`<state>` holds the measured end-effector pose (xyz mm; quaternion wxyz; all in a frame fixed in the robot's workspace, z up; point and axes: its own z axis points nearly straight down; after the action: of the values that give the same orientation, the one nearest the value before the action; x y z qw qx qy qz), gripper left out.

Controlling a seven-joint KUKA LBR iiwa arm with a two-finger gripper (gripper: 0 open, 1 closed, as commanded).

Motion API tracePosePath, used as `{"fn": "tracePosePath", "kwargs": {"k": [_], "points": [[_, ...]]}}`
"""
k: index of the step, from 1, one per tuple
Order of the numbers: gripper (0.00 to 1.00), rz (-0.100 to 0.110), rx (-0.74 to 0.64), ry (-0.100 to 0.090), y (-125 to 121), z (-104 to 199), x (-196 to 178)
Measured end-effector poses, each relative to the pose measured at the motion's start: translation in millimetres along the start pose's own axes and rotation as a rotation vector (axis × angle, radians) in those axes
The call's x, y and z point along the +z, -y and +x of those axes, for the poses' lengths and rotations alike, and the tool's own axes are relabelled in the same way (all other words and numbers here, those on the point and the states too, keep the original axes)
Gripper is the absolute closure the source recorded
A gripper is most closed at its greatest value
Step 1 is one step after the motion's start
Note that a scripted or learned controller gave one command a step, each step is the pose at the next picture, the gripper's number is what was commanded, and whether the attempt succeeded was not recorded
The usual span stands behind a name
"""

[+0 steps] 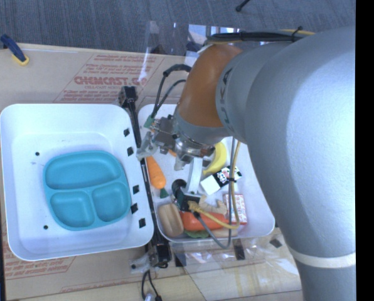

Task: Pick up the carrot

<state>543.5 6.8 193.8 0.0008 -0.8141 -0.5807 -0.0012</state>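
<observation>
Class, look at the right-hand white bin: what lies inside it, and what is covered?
Inside the right bin lie a carrot by its left wall, a banana, a bread roll and a small red-and-white box. The arm covers the bin's upper part, so anything there is hidden.

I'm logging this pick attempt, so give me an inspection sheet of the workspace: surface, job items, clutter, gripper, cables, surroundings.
Surface: two white bins, left bin and right bin, on brown cardboard.
Job's things: carrot lies along the right bin's left wall, untouched.
Clutter: banana, bread roll, small red-and-white box, red vegetable in the right bin; blue divided tray in the left bin.
Gripper: gripper above the carrot's upper end, fingers hidden.
Cables: black cables on the wrist.
Surroundings: grey carpet, blue-and-yellow clamp.
</observation>
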Motion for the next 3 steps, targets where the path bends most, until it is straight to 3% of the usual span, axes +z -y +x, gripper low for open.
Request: {"fn": "tracePosePath", "kwargs": {"k": [1,2,3], "points": [[0.00,0.006,-0.100,0.005,15.6,-59.2,3.0],[0.00,0.007,-0.067,0.008,-26.0,-104.1,102.7],[0.00,0.003,0.000,0.006,-63.0,-83.9,101.6]]}}
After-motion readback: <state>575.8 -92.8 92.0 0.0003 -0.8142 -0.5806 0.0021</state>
